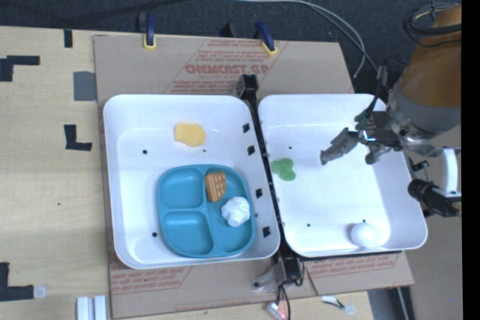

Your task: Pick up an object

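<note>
My gripper (352, 151) hangs over the right bin (390, 183), its two dark fingers spread apart with nothing between them. A small green object (283, 169) lies on the right bin's floor near its left wall, to the left of and a little below the fingers. A white ball (367, 234) rests at the right bin's front edge. In the left bin (120, 161) a blue divided tray (180, 225) holds a waffle-like brown piece (216, 186) and a white crumpled object (235, 211). A yellow object (190, 134) lies behind the tray.
Both bins stand on a cardboard sheet (217, 67) held by clamps at the back. A black cable (300, 7) runs across the dark floor behind. The arm's grey body with its orange band (435, 79) fills the right side.
</note>
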Motion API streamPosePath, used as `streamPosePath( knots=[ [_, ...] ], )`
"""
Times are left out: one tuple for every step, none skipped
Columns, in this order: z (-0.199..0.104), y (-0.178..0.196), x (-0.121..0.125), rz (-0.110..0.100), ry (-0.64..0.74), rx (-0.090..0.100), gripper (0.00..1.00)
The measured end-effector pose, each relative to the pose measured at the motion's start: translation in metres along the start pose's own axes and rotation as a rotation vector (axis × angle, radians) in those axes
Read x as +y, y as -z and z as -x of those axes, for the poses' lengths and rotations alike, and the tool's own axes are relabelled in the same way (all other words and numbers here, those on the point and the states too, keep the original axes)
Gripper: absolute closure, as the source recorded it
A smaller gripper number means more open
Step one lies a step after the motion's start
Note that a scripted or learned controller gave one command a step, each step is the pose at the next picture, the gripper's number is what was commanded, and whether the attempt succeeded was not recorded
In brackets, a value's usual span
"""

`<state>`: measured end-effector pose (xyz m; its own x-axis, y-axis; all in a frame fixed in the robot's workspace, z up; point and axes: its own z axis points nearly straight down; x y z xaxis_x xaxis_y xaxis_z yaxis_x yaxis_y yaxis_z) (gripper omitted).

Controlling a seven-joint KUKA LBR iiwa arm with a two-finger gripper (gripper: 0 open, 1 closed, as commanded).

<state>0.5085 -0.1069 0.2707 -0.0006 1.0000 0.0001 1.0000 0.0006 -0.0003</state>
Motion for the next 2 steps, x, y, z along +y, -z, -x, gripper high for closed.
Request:
streamPosePath(
  knots=[
    [-0.0002, 0.0100, 0.0000, 0.000, 0.000, 0.000, 1.00],
    [-0.0003, 0.0197, 0.0001, -0.001, 0.001, 0.000, 1.00]
  ],
)
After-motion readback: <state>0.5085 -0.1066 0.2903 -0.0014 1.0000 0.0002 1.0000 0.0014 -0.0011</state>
